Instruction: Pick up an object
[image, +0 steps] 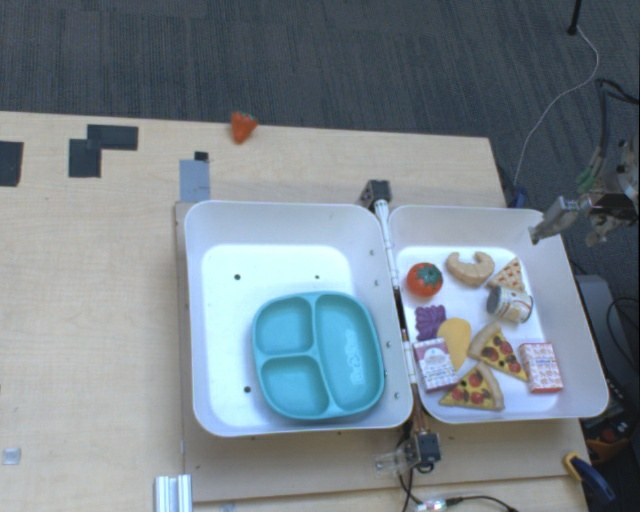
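Note:
The right bin (575, 300) holds several toy foods. Among them are a red tomato (425, 279), a tan pastry (469, 266), purple grapes (430, 321), a yellow piece (457, 340), three pizza slices (497, 350) and two pink cartons (540, 366). A small can (508, 305) lies near the middle. My gripper (562, 214) hangs at the far right, above the bin's back right corner and apart from all the objects. Nothing shows in its grasp.
The left bin (215, 300) holds a blue divided plate (318, 354). A small orange-red object (243, 126) lies on the bench behind the bins. Black and grey markers sit on the bench at the upper left. Cables run along the right side.

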